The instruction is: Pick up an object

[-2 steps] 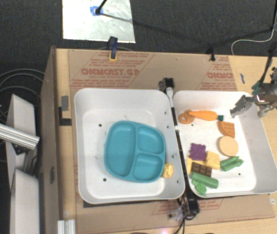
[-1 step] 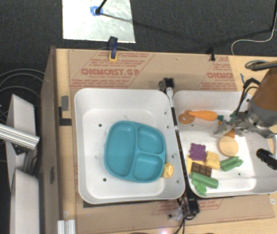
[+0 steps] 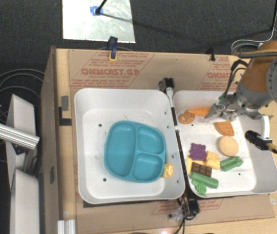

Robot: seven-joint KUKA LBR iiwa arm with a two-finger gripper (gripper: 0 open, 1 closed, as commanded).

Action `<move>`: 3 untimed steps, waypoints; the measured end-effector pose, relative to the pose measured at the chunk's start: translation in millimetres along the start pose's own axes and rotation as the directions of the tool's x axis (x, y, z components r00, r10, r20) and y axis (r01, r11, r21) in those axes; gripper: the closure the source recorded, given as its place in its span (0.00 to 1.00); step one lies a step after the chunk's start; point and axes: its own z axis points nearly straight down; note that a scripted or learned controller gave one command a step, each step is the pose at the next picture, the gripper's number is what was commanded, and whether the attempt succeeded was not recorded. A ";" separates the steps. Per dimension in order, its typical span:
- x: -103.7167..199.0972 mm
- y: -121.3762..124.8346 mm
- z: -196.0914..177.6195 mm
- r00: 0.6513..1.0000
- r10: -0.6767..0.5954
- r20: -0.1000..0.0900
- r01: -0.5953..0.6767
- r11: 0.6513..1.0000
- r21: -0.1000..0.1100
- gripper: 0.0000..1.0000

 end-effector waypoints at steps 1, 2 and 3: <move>5.7 -60.6 1.6 1.000 0.008 -0.002 -0.008 1.000 0.010 0.00; -35.6 -67.7 0.6 1.000 0.010 0.001 -0.010 1.000 0.004 0.00; -3.9 -4.7 0.0 1.000 -0.001 0.000 0.001 1.000 -0.001 0.00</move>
